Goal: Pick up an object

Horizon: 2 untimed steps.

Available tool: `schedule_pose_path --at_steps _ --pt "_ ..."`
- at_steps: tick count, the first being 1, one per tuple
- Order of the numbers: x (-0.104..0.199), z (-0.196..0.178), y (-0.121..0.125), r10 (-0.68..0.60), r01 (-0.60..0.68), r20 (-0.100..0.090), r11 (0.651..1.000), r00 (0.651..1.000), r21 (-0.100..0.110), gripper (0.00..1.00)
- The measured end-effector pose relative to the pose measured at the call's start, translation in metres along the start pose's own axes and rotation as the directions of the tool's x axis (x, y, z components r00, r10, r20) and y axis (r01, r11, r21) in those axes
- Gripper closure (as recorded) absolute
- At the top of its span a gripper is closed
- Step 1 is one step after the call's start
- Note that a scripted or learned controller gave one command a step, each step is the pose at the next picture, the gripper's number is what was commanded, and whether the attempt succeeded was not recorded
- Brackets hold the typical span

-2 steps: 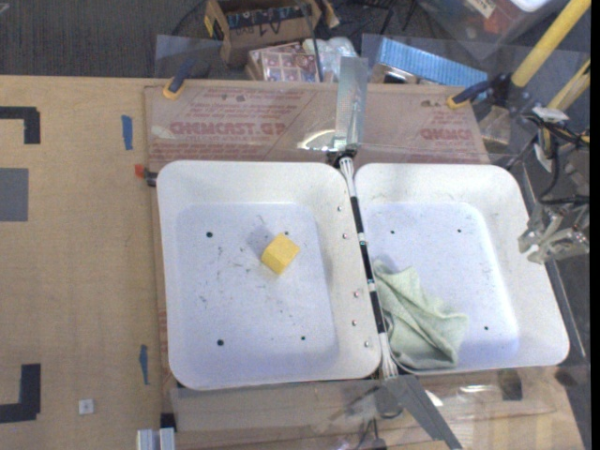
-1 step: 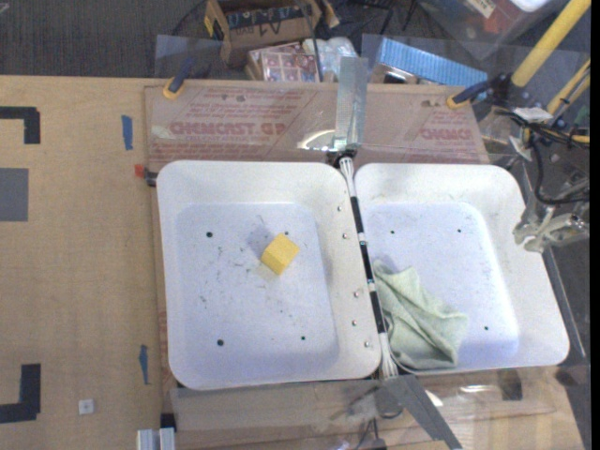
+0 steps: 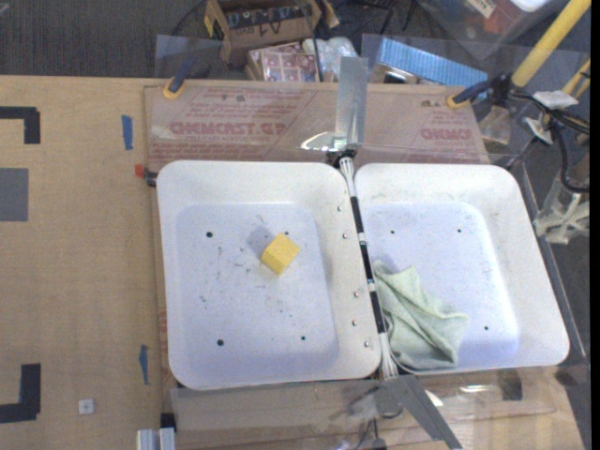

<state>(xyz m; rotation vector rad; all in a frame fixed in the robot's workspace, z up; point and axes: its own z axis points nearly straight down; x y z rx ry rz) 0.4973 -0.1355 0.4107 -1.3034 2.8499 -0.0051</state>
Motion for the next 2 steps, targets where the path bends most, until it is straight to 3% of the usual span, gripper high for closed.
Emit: schedule_pose_path --at_steps 1,2 --pt "-0.025 0.063 0.027 0.212 -0.212 -0.002 0.977 0.977 -0.002 1.0" --pt "0.037 0.151 -0.019 -0.388 0.388 -0.001 0.922 0.922 -0.005 1.0"
